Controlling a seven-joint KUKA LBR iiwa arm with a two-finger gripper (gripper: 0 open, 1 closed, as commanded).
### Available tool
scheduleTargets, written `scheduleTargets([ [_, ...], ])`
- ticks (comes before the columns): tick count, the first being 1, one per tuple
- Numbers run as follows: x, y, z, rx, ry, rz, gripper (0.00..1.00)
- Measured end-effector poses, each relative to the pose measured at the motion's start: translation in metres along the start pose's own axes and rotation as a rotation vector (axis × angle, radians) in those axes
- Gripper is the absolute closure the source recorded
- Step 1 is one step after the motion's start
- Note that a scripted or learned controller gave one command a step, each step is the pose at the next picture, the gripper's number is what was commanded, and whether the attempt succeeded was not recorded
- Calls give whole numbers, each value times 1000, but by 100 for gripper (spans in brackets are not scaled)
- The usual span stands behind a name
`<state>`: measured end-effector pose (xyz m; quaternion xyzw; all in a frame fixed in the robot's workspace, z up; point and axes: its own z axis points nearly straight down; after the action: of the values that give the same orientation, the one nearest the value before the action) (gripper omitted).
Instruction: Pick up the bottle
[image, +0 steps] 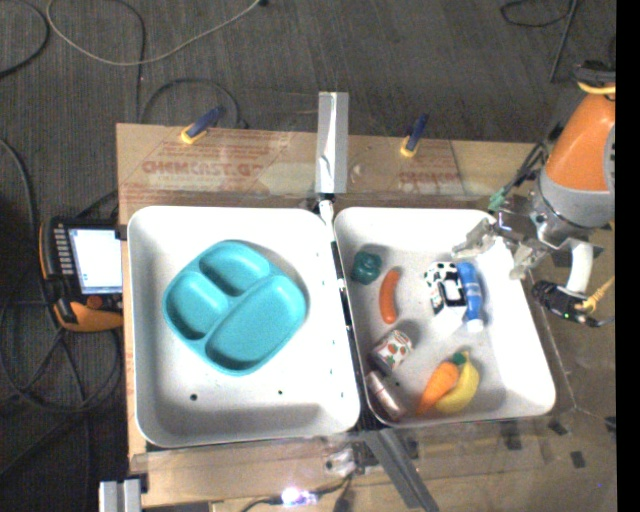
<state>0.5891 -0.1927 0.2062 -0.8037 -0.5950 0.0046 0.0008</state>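
Note:
A blue bottle with a white cap (470, 296) lies on its side in the right bin (520, 345), right of centre, next to a black-and-white toy (443, 283). My gripper (498, 250) hovers over the bin's upper right corner, just above and to the right of the bottle's top end. It is open, its two fingers spread apart, with nothing between them. The orange-banded wrist (585, 150) rises behind it at the right edge.
The right bin also holds a teal cap (367, 265), an orange sausage shape (388, 296), a small printed can (393, 350), a brownish tube (383, 394), a carrot (437, 385) and a banana (463, 384). A teal divided plate (235, 305) lies in the left bin.

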Motion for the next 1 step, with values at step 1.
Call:
scheduleTargets([
  [1,-9,7,101,-3,8,19,0],
])
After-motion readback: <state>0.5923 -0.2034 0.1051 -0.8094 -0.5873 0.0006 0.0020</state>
